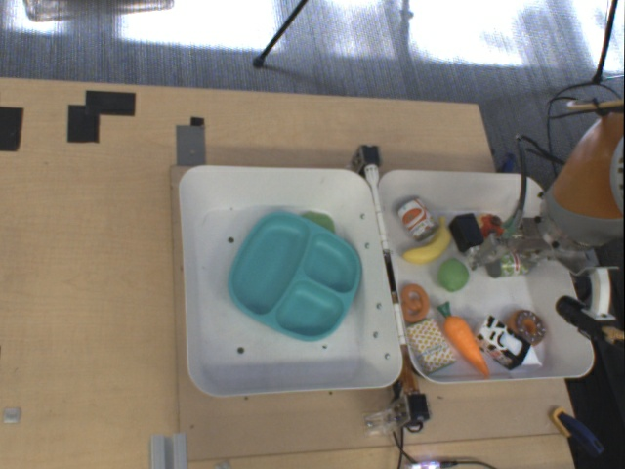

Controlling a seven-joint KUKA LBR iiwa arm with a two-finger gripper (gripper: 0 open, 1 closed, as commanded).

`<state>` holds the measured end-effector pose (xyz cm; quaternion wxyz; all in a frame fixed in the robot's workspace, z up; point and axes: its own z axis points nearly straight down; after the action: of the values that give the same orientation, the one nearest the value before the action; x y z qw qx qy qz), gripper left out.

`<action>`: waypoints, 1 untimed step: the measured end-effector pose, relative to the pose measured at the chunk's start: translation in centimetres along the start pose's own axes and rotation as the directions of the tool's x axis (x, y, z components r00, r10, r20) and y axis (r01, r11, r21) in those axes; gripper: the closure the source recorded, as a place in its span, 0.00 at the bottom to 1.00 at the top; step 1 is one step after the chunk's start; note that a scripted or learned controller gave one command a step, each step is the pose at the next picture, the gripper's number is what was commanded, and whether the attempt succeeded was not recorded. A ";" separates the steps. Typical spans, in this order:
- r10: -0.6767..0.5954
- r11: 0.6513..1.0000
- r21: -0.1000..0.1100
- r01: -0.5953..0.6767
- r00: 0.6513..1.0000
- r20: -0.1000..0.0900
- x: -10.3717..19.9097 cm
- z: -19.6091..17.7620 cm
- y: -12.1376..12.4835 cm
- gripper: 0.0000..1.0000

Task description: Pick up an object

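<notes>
Gripper (485, 258) near right bin's (576, 364) far edge, can't tell grip state; lime (452, 276) just beside it toward near-left corner, banana (430, 246) lies diag. beyond.

You see the toys in the right bin (562, 364). A yellow banana (430, 247) lies beside a small can (416, 217). A green ball (452, 276) sits just right of it. An orange carrot (463, 340) lies slanted at the near side.
</notes>
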<state>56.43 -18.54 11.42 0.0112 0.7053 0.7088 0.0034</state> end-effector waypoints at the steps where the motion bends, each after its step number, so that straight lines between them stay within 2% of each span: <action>1: 0.000 1.000 -0.003 0.000 1.000 0.002 -0.3 0.1 0.2 0.00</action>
<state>56.63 -18.82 11.29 0.0131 0.7054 0.7086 0.0038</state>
